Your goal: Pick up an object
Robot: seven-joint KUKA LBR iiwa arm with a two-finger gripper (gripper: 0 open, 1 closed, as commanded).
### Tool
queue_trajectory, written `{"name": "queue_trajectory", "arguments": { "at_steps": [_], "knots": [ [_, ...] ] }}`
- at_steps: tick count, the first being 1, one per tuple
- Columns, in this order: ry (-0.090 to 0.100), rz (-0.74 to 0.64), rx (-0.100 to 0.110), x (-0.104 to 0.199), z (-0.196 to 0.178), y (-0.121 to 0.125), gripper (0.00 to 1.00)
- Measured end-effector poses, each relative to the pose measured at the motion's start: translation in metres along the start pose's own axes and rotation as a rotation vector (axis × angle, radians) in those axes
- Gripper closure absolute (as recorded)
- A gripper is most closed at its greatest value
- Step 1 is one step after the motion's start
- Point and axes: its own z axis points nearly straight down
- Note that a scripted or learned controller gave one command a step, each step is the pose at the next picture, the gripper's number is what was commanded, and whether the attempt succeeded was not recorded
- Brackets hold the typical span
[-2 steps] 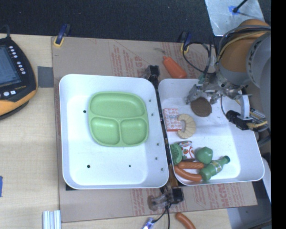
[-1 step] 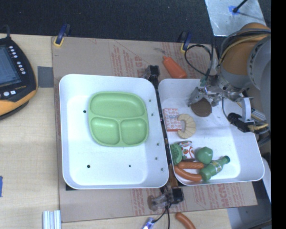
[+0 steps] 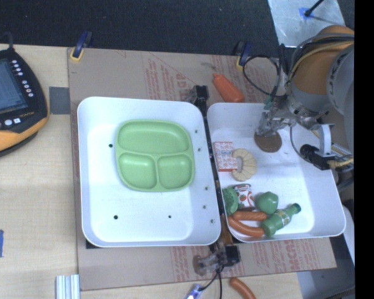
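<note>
The claw hangs low over the far end of the right-hand bin, directly above a small brown disc, maybe a toy cookie or patty. Its tip seems to meet the disc's top edge, but from where I stand I cannot tell whether it is spread or closed, and nothing shows the disc actually caught.

Nearer along the same bin lie a red-and-white packet and, just beside it, a tan ridged shell-like piece. At the near end sits a crowded heap: a red can with green leaves, a green pepper-like toy, a small green bottle and an orange hot-dog piece.

The left-hand bin holds a green divided plate. An orange carrot lies outside on the cardboard.

The disc looks like the sensible target, standing apart from everything else. To do it well, I'd want the claw centred over it, pressed fully to the bin floor since the piece is flat, closed firmly, then lifted straight.
</note>
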Motion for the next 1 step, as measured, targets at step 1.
{"name": "queue_trajectory", "arguments": {
  "at_steps": [1],
  "knots": [
    [0.000,0.000,0.000,0.0000,0.0001,-0.0001,0.00]
  ]
}}
